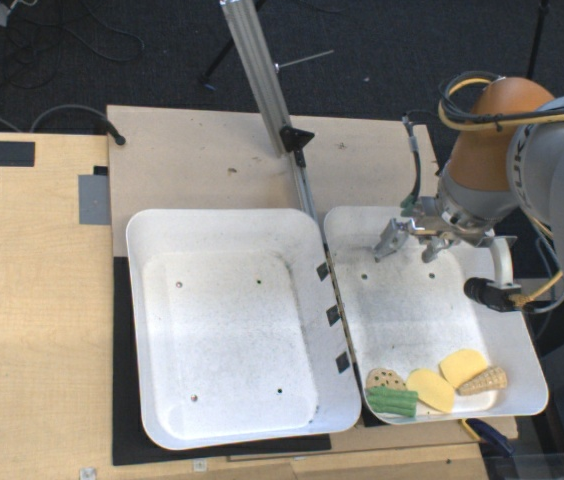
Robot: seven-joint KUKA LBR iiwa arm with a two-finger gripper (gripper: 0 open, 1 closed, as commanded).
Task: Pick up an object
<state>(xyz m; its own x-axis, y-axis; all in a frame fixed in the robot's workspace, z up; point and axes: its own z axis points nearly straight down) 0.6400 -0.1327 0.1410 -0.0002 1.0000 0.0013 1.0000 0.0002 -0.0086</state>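
Note:
My gripper (409,245) hangs over the far end of the right bin (412,308), its two fingers spread apart with nothing between them. Several small objects lie bunched at the bin's near end: a yellow piece (462,365), a second yellow piece (430,389), a green piece (393,401), a brown spotted cookie shape (385,379) and a tan cone shape (484,380). The gripper stands well away from this cluster, toward the bin's far side.
The left bin (227,328) lies beside the right one, with black clips along the shared edge. A slanted metal rail (262,78) rises behind the bins. The orange-banded arm (497,128) comes in from the right.

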